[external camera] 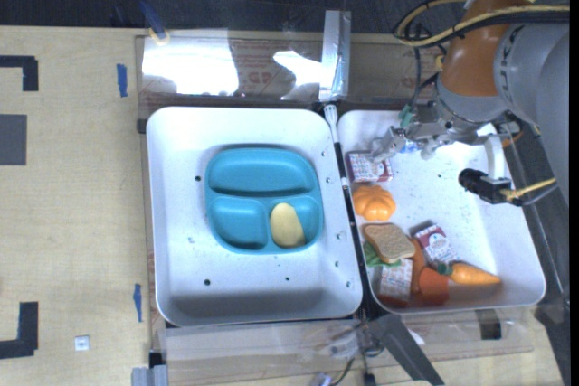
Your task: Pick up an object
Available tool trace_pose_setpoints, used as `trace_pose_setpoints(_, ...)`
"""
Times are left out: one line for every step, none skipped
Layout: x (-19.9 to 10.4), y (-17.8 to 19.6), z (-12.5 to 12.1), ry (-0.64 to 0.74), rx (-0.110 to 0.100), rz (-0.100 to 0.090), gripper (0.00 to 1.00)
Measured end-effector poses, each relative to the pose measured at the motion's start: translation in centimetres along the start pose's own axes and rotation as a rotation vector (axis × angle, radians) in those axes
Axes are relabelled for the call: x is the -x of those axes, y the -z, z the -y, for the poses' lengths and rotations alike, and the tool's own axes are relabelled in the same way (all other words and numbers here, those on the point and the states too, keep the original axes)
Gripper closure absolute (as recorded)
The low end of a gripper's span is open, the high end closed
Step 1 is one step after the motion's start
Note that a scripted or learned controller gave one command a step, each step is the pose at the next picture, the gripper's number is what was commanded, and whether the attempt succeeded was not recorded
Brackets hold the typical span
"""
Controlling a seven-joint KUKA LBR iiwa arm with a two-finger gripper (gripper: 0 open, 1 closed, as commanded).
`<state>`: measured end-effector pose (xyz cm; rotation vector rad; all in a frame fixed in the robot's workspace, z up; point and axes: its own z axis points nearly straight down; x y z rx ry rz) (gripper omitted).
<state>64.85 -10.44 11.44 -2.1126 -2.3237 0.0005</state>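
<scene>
My gripper [394, 142] hangs over the back left part of the right bin [517, 241], reaching in from the upper right. Just below its tip lies a small red-and-white packet [367, 167]. In front of that sits an orange round fruit [374, 202], then a toy sandwich [389, 241]. A second red-and-white packet [431, 240], a carrot [472, 275], a red piece [431, 283] and another packet [393, 281] crowd the bin's front. I see nothing held in the gripper.
The left bin [172, 221] holds a blue divided tray [262, 194] with a yellow oval fruit [287, 224] in its right compartment. A raised divider [342, 194] runs between the bins. Cables and a black connector [478, 183] hang off the arm over the right bin.
</scene>
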Motion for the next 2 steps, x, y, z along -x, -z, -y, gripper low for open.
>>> trace_pose_setpoints(-2.4,7.6,-0.5,-0.052,0.012,0.002,0.00)
trace_pose_setpoints(0.4,-1.6,-0.2,-0.013,0.015,0.005,0.00)
